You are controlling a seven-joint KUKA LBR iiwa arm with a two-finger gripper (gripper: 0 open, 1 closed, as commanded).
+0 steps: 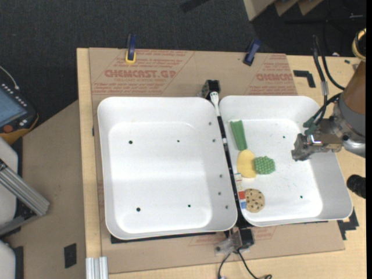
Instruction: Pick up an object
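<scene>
The big white bin (pixel 157 179) sits just beside the right bin (pixel 290 188), on its left, and their sides touch. The grey arm (pixel 356 112) reaches in over the right bin's right edge. The gripper (pixel 301 149) hangs over the right part of the right bin, low above the white floor. I cannot tell if it is open or closed, and I see nothing in it. All the toys lie along the right bin's left side, well apart from the gripper. The long green stick (pixel 238 134) is near the right bin's far left corner. Below it lies the yellow lump (pixel 246 164), with the bumpy green ball (pixel 265 165) touching it. The cookie (pixel 254 200) is near the right bin's front left corner. I think the job has hardly begun. Nothing is picked up yet. The gripper must go over to a toy, grab it and lift it.
</scene>
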